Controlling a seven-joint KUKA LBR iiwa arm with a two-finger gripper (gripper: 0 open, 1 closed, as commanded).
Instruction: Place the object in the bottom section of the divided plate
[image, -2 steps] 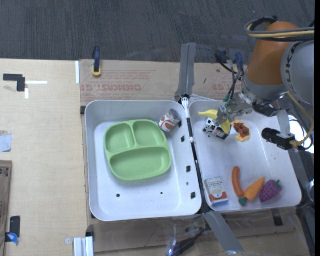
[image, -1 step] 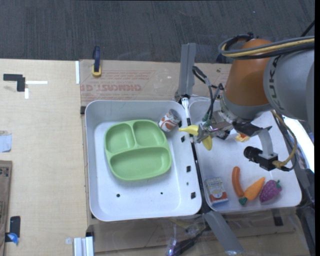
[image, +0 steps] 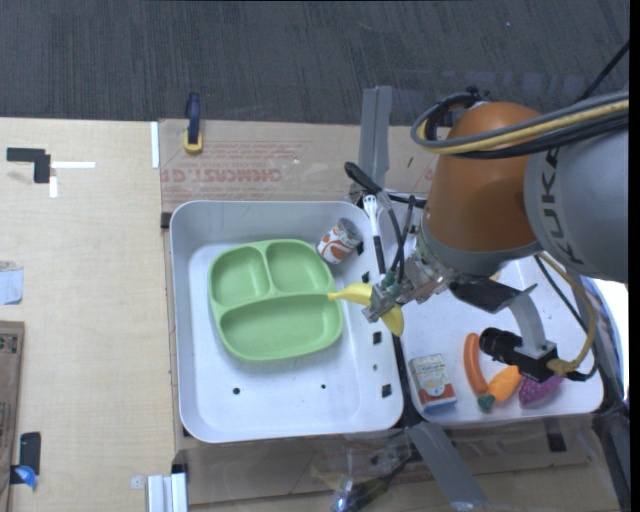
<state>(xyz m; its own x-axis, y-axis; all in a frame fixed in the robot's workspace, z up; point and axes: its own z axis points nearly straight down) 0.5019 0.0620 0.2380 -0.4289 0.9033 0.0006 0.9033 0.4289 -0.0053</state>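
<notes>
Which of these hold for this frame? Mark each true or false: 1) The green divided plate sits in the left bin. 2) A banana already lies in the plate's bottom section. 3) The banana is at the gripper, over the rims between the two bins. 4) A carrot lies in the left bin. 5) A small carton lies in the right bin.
1) True: the green divided plate sits in the left bin.
2) False: no item lies in that section.
3) True: the banana is at the gripper.
4) False: the carrot lies in the right bin.
5) True: the small carton lies there.
</notes>
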